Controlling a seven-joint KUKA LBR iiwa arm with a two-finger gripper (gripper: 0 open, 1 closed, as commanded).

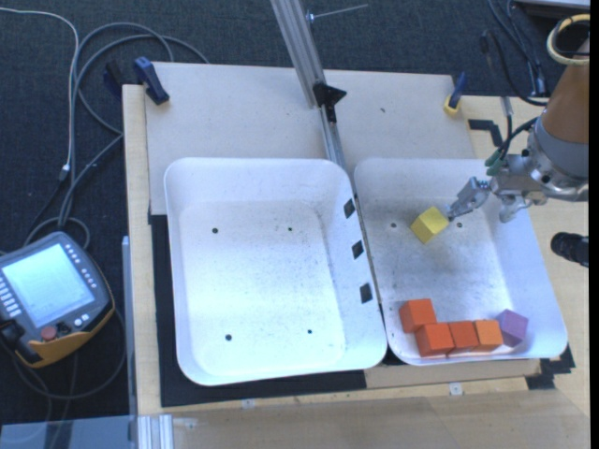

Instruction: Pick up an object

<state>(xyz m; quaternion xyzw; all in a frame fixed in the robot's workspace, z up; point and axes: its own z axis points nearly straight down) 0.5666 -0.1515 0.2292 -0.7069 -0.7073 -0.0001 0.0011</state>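
Yellow cube (pixel 430 224) sits in the right bin (pixel 524 241), upper-middle of its floor, tilted so a corner points down-frame. Looks like a small plain block, bright yellow, top face lighter than its sides. Open floor all around it: bare white to its left up to the bin's inner wall, and a wide bare stretch below it before the other blocks start.

Gripper (pixel 482 200) is at right centre of the frame, above the bin's upper right part. Fingers are spread apart, nothing between them. One finger (pixel 465 202) slants down-left with its tip just beside the cube's right edge; can't tell if it touches. The other finger is well to the right, near the bin's right wall.

Bottom of the right bin: three orange blocks (pixel 440 327) clustered in an L along the lower rim, and a purple block (pixel 512 325) touching the right end of that row, close to the lower right corner.

Left bin (pixel 187 251) is a white tray with speckled floor and a few dark dots. The two bins meet at centre frame, black tabs along that seam.

Bench (pixel 234 101) is pale board, blue clamp (pixel 151 79) at upper left. Aluminium post (pixel 292 26) runs from top centre down to the bins' seam. Teach pendant (pixel 47 293) at far left on dark carpet, cables looping above it.
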